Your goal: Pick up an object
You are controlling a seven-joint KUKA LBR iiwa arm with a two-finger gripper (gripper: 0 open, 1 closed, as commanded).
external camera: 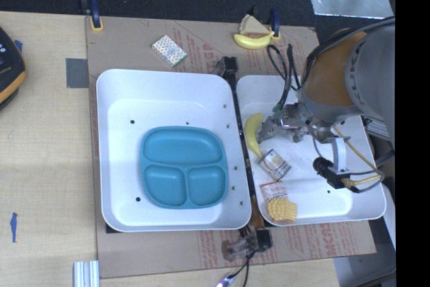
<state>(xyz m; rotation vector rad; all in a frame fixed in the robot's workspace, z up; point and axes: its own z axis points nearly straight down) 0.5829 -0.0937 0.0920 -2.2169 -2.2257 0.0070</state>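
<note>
– Gripper (279,128) is spotted low over the right-hand shallow white bin (356,212), hanging from the grey arm with its orange band (332,77), which is brought in from three o'clock.

– And its state? Can it be called?

– It cannot be told. The metal parts are bunched together and too small for open or closed to be made out. Nothing is seen gripped.

– What is placed closest to it?

– A curved yellow banana (253,136), laid against the bin's wall at nine o'clock, just beside the gripper on that same side. Whether it is touched cannot be judged.

– The rest of that bin, please.

– At six o'clock from the gripper a small silvery labelled can (275,163) is seen on its side. Further towards six, near the bin's bottom corner, a yellow waffle-textured piece (282,212) is found, with a small red-and-white printed packet (271,191) touching its upper edge.

– And the left-hand white bin (114,97)?

– One thing is held there: a blue plastic tray with three compartments (181,168), set flat near the middle, well apart from the gripper.

– Anything outside the bins?

– On the brown cardboard sheet (201,44), at twelve o'clock of the right bin, a second yellow banana (252,41) is seen, and a small patterned square packet (168,50) lies at twelve o'clock of the left bin.
</note>
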